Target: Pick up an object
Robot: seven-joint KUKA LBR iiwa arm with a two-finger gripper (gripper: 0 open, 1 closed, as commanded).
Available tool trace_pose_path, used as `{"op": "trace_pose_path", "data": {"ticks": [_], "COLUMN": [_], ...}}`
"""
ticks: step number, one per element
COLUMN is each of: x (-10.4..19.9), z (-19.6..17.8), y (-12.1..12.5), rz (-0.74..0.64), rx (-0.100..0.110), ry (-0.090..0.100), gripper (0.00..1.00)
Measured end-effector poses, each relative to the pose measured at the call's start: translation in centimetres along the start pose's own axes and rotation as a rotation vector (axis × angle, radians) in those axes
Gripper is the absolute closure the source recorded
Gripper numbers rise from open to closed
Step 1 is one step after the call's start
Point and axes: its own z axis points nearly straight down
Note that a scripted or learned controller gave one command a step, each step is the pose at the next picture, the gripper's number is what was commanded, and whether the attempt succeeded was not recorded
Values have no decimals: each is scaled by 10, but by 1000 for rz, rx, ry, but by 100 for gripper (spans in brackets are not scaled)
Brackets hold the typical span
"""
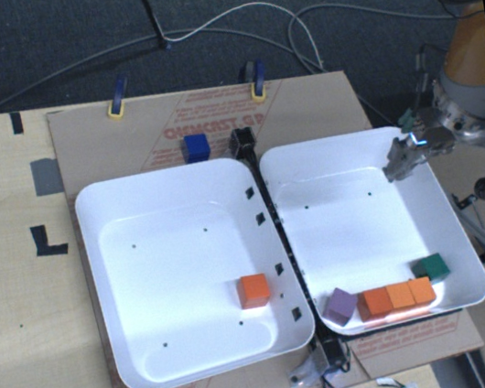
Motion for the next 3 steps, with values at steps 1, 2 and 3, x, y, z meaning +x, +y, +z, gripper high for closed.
{"op": "trace_pose_path", "data": {"ticks": [1,2,3], "x": [48,108,154], "z": [0,7,6], "y": [0,-13,-19], "rz": [-2,-3,-3], "rx": [5,6,5], "ry": [1,1,1], "gripper": [100,100,100]}}
